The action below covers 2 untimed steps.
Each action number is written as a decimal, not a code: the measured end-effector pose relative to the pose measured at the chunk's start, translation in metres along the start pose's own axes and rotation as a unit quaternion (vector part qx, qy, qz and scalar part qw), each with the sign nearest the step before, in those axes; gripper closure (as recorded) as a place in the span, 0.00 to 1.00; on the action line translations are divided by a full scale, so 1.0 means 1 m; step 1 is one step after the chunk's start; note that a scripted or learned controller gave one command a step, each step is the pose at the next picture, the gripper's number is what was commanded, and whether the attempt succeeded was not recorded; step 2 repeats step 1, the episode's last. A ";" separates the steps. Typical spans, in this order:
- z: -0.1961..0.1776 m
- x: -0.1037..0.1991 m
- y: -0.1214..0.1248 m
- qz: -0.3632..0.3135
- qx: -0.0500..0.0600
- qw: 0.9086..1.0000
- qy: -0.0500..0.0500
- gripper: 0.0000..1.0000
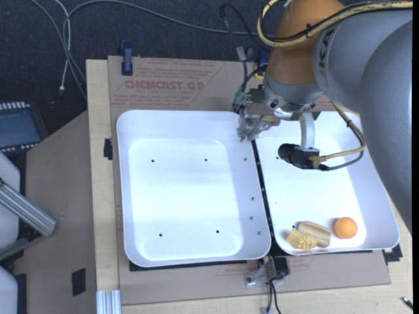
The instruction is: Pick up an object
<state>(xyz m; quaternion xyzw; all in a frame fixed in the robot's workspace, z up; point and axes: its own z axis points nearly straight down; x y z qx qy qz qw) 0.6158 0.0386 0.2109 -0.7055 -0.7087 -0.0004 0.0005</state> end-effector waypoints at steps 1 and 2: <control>0.002 0.053 0.003 0.000 0.000 1.000 0.000 1.00; 0.002 0.053 0.003 0.000 0.000 1.000 0.000 1.00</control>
